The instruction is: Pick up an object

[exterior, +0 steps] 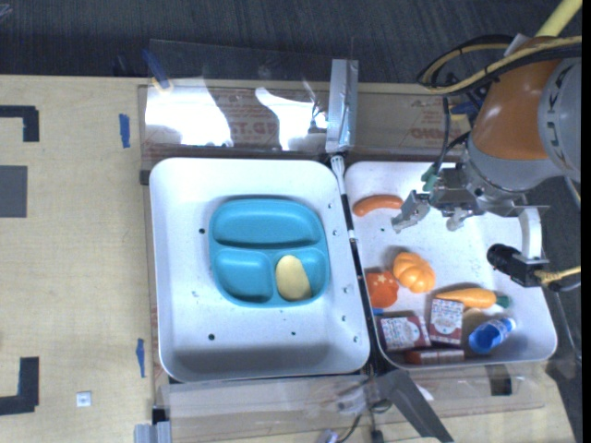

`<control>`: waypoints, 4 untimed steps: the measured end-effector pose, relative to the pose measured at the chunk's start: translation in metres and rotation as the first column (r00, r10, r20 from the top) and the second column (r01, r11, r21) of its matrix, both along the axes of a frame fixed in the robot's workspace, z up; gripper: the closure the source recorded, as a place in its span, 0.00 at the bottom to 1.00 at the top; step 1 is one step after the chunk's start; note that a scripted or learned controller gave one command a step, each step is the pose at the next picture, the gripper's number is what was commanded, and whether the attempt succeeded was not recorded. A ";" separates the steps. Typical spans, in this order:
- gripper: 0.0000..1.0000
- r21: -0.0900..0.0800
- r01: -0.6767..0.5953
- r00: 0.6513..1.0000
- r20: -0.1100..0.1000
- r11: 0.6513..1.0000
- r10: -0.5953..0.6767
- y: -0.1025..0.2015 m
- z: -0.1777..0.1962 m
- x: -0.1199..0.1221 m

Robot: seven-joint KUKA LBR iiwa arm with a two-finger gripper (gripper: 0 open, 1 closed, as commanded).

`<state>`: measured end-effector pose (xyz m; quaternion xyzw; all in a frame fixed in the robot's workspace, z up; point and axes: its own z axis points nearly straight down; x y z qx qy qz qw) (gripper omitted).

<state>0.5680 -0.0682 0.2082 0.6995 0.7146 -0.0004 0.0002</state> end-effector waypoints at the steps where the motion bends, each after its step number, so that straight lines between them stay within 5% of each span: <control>1: 0.00 0.001 0.025 1.000 0.007 1.000 -0.025 -0.038 -0.120 -0.008; 2: 1.00 -0.001 0.024 1.000 0.012 1.000 -0.024 -0.038 -0.109 -0.006; 3: 1.00 -0.002 0.023 1.000 0.013 1.000 -0.023 -0.038 -0.100 -0.005; 4: 0.00 -0.002 0.023 1.000 0.012 1.000 -0.023 -0.038 -0.100 -0.006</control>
